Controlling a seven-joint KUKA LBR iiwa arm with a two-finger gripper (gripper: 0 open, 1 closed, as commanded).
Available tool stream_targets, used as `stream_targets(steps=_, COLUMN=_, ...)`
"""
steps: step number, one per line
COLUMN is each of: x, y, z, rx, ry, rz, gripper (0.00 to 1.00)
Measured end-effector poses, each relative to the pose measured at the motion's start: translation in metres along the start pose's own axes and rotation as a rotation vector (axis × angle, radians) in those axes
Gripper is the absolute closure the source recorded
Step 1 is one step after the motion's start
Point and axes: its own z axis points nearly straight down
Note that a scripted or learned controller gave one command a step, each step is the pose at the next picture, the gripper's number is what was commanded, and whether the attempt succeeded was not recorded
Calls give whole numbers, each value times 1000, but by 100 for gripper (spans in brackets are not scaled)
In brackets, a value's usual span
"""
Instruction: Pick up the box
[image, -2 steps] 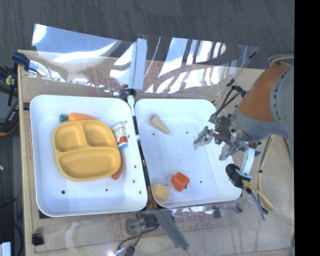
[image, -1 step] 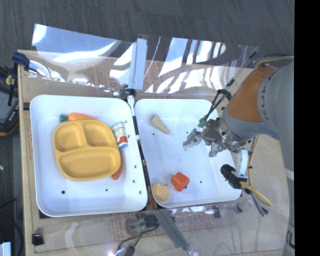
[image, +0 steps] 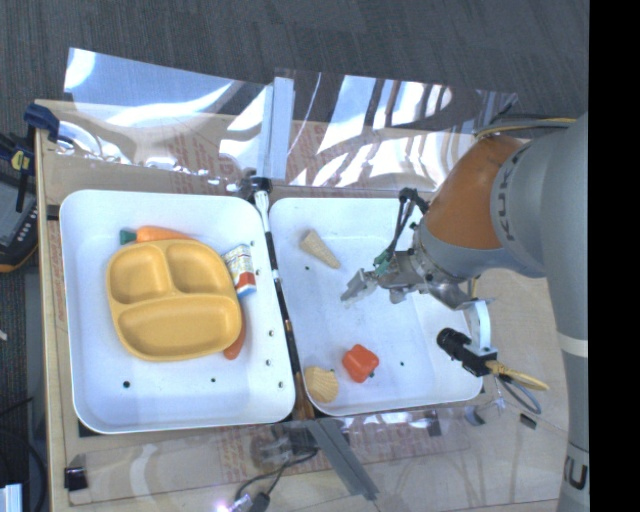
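In the camera view, the gripper hangs low over the right bin, near its middle. It is small and dark against the arm, so I cannot tell if the pincer is spread or pressed together.

The box looks to be the small white one with red and blue on it. It is in the left bin, on that bin's right side. It sits squeezed between the yellow plate and the bin's wall, and it touches the plate's edge. So the gripper and the box are well apart, in two different bins.

Here is what could go wrong, as I see it:

- The gripper is near the wrong things. A pale cone lies just beside it, and an orange-red toy and a round biscuit lie lower down. If it goes down here, it may grab one of those, or nothing.
- To reach the box, the arm has to cross the two bin walls in the middle. If it travels too low, it may bump them.
- The box has little room around it. The pincer may hit the plate or the wall and push the box away.
- The box looks tilted, so it may slip out.
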Motion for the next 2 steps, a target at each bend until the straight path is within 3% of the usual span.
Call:
stream_targets(steps=1, x=37, y=-47, z=40, rx=2, ry=0, rz=334, gripper=0)
stream_targets(steps=2, x=-13, y=-9, z=-16, rx=-3, ry=-1, rz=156, gripper=0)
